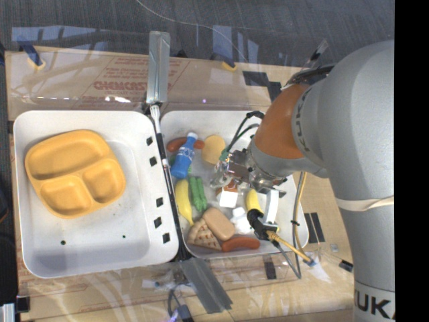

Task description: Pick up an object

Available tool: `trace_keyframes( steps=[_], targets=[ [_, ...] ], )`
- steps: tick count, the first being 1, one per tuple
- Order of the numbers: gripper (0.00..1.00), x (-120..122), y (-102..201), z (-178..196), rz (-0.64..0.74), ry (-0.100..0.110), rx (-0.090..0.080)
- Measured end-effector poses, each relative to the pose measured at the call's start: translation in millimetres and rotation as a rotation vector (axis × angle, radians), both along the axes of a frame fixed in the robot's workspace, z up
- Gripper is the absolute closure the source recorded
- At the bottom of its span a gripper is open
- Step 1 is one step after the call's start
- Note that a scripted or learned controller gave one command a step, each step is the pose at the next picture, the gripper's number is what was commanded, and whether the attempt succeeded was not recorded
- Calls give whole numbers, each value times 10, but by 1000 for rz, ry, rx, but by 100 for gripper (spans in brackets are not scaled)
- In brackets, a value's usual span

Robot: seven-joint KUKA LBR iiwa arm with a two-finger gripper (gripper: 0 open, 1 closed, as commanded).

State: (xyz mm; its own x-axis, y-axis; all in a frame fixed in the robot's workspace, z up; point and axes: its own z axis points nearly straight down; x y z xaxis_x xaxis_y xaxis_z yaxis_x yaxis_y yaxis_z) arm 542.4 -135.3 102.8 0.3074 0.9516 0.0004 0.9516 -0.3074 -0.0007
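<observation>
Overhead, two white bins sit side by side on the bench. Left bin [40, 247] holds a yellow divided tray [74, 172], lying toward its upper left part. Right bin [201, 118] holds a heap of toy food: blue bottle [184, 157] tilted, cap toward the top; red sausage [175, 143] just beside the bottle cap; pale yellow round piece [214, 147] next to the bottle; yellow banana [183, 200] and green pod [198, 193] lying alongside each other below the bottle; tan bread piece [218, 223] over a waffle [200, 235]; second sausage [240, 245] along the near wall. Arm [335, 126] reaches in from the right, orange band [281, 129] above the wrist. Gripper [228, 183] is down inside the right bin, among small white pieces [228, 198] near the middle of the heap. Cannot tell how the claw stands; wrist hardware and clutter hide it. Nothing visibly lifted
</observation>
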Motion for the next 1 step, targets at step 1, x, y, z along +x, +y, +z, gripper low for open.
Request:
trace_keyframes(
  steps=[1],
  targets=[
    [100,366,535,1253,-149,-5,2]
  ],
)
